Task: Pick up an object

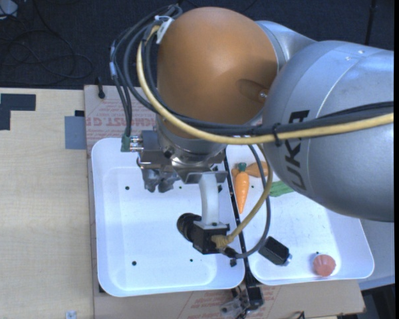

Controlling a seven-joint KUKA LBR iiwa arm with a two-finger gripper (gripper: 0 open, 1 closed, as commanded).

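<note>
My gripper hangs over the upper part of the left white bin, close under the big orange wrist band. Nothing shows beneath it but the bin's bare floor. In the right bin lie an orange carrot near the dividing rim, a green piece partly hidden by the arm, a black block at the front and a pink-red ball at the front right corner.
The arm's bulk covers the back of both bins and most of the right bin. A cardboard sheet lies under the bins, and a wooden bench top stretches to the left.
</note>
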